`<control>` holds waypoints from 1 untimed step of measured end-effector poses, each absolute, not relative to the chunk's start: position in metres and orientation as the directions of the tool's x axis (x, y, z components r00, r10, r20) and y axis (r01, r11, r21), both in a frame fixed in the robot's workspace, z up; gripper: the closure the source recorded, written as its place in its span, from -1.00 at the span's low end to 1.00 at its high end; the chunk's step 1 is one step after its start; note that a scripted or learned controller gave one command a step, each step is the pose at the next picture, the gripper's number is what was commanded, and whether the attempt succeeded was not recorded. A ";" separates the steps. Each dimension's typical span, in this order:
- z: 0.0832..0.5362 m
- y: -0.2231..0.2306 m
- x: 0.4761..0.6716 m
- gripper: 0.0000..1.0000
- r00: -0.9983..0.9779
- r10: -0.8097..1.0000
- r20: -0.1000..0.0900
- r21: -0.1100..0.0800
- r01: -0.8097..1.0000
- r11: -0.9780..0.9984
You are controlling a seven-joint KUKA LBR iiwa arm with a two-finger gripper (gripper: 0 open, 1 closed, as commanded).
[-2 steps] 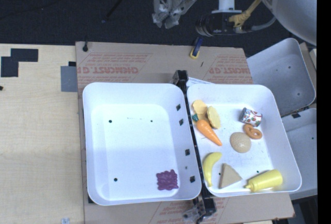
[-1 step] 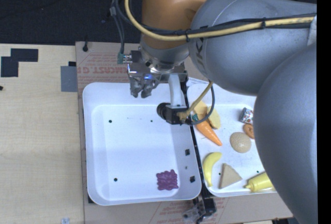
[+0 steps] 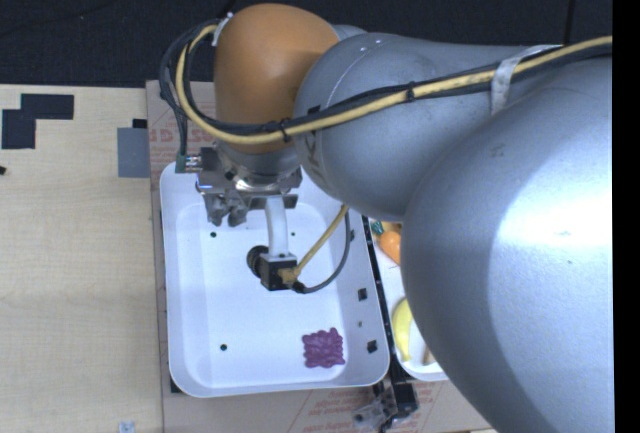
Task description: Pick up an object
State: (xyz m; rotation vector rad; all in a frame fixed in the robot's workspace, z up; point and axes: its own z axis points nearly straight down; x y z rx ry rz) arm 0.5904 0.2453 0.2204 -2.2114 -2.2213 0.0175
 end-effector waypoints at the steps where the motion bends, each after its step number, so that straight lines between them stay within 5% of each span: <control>1: 0.391 0.243 0.545 1.00 -0.004 1.000 0.007 0.013 1.000 0.004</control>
